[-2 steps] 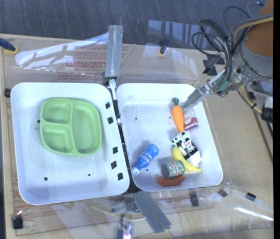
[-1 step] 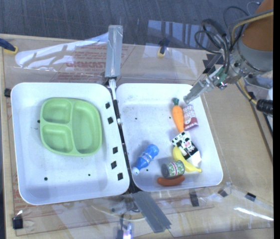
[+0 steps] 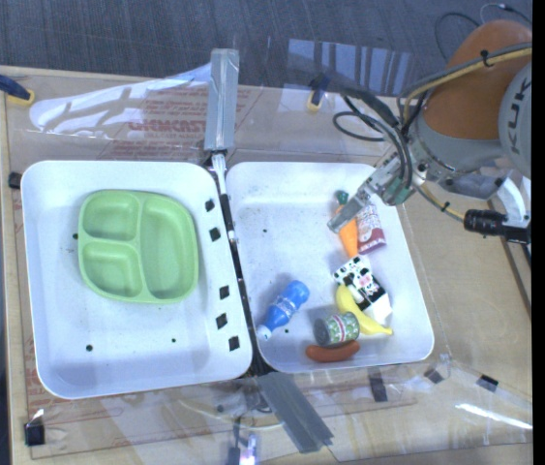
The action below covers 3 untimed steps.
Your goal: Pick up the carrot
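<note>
Reaching in from the right, the gripper (image 3: 346, 211) sits low at the far end of the right bin (image 3: 282, 192), right at the carrot (image 3: 349, 236); whether its fingers are spread or closed I cannot tell. The carrot lies touching a small red-and-white packet (image 3: 370, 229), so a grasp could catch the packet too. A glancing contact might also push the carrot along the bin floor toward the cow toy (image 3: 360, 283).

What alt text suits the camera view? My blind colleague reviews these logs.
The gripper reaches from the right onto the carrot in the right bin, near a bottle, banana and can. The left bin holds a green tray.
</note>
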Available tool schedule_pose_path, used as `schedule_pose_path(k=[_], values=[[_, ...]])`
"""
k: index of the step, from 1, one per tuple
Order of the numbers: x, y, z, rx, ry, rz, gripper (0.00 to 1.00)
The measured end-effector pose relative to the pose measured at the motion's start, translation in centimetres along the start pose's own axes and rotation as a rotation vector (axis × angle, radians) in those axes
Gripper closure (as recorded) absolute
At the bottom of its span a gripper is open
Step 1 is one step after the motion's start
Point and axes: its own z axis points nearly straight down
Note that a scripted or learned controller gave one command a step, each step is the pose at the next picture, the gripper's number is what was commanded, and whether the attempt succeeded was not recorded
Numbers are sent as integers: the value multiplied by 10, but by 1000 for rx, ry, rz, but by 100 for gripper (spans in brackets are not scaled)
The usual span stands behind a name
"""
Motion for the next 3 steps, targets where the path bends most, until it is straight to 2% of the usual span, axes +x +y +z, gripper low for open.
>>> schedule_pose_path(k=[1, 2, 3], values=[[30, -42, -140, -4, -6, 156, 0], [-8, 8, -57, 0, -1, 153, 0], [-31, 37, 14, 0, 0, 164, 0]])
